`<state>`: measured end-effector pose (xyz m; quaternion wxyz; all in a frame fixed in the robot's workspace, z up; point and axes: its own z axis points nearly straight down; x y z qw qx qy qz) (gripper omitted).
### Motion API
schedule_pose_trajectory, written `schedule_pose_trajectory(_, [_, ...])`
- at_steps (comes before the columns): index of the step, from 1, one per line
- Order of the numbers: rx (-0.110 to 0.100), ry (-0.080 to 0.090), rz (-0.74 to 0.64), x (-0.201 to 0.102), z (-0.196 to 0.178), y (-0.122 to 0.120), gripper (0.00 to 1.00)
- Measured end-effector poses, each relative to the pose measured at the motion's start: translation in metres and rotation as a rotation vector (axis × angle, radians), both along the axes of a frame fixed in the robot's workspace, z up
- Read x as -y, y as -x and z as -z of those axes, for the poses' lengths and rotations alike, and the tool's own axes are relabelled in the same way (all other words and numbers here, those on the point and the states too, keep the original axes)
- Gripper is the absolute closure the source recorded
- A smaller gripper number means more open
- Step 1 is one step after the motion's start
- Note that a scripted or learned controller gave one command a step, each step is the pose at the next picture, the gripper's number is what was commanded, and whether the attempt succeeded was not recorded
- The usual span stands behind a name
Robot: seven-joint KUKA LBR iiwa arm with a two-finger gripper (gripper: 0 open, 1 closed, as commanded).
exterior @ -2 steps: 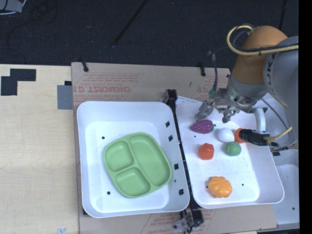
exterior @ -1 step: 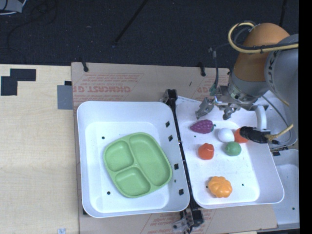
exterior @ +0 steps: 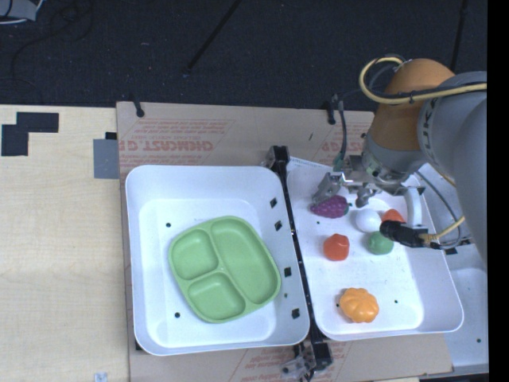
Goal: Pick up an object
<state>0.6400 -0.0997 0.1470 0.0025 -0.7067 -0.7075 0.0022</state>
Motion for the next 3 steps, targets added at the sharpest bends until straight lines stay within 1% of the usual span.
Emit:
schedule_pose_trajectory(1, [-0.002,-0.001,0.001,-0.002,0.054,0.002,0.0])
schedule_pose_trajectory(2, [0.001,0.0,0.003,-0.001,0.04,0.0,1.0])
schedule_pose_trajectory(3, [0.01,0.001,0.006,0.004,-0.022,0.004,1.0])
